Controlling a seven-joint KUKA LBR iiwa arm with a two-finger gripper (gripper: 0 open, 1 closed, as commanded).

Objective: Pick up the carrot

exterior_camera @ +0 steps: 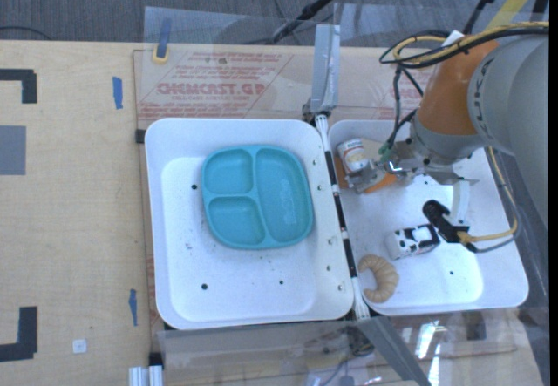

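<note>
The carrot (380, 183) is an orange piece in the upper left of the right bin (497, 284), mostly covered by the gripper. My gripper (384, 166) hangs from the grey arm with the orange band (446, 105) and is low over the carrot, right on top of it. Whether the carrot is in its grasp is hidden from this angle.
A small white can (351, 153) stands just left of the gripper by the bin's wall. A croissant (379, 278) lies at the right bin's front left, and a black and white object (413, 240) sits mid-bin. A teal divided plate (258, 196) lies in the left bin (174, 271).
</note>
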